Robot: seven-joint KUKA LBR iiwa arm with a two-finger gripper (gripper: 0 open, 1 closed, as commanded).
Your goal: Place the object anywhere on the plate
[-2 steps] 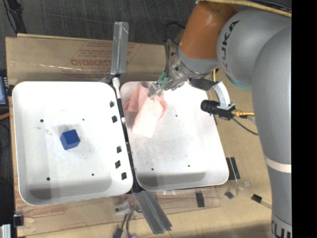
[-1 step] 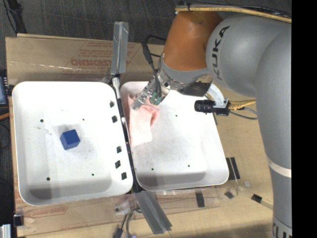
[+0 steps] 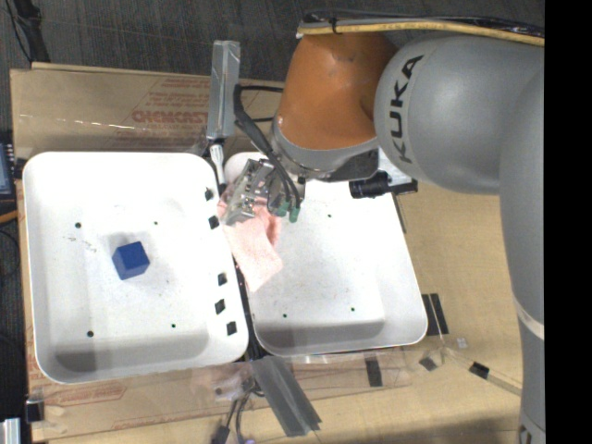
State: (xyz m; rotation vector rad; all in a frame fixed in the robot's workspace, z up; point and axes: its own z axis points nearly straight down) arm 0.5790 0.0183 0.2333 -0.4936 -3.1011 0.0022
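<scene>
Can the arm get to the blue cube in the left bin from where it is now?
Probably yes. The blue cube sits alone in the open left bin, nothing over it; the gripper hangs just past the dividing rims, above a pink cloth.

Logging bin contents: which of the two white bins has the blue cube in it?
The left bin. The blue cube sits on its floor; the right bin has a pink cloth under the tool.

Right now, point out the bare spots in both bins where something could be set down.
Left bin: bare floor all around the blue cube, widest toward its near and far walls. Right bin: bare across the middle and near right corner. Crowded at its far left, where the gripper hangs over the pink cloth.
</scene>
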